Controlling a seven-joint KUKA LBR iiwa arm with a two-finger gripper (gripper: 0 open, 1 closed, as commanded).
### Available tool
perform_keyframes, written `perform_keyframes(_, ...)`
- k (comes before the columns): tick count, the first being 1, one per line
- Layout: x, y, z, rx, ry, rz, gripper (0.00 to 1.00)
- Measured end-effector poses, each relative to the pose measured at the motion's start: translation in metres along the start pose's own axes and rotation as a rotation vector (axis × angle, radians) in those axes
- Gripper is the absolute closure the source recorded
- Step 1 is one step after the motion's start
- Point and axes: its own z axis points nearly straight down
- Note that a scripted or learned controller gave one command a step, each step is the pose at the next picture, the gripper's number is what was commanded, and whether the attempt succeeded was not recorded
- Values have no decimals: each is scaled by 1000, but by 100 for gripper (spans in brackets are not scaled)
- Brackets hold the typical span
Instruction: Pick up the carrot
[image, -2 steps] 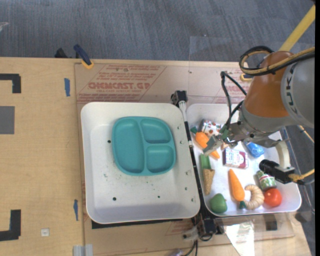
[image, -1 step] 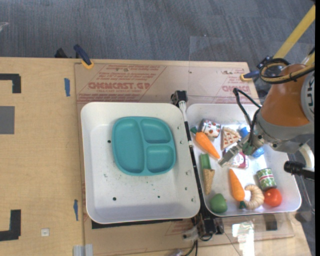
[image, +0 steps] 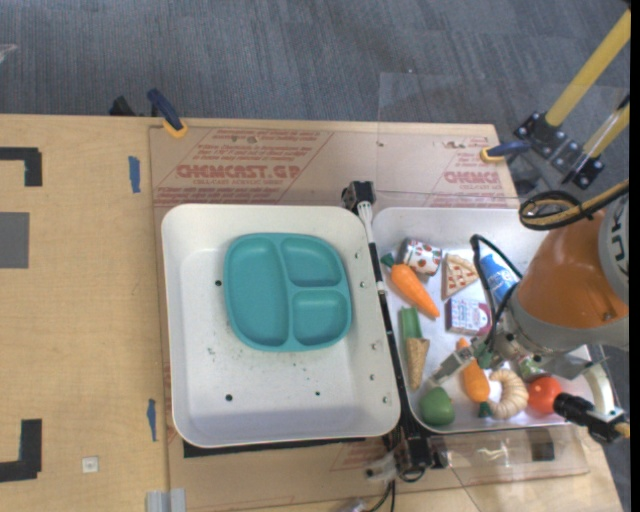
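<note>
Gripper (image: 478, 362) fingers hidden by wrist above carrot (image: 412, 288) bin (image: 392, 222).

Arm (image: 570, 285) lowered (from right)

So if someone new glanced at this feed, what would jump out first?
Probably the teal divided plate, alone in the left bin. Next, the orange-banded arm over the right bin, above crowded toy food, with the carrot lying near that bin's left side.
</note>
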Motion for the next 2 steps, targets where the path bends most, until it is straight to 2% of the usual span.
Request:
perform_keyframes(1,-1,3,-12,-7,-6,-1,100)
perform_keyframes(2,86,57,-94,1,3,270,100)
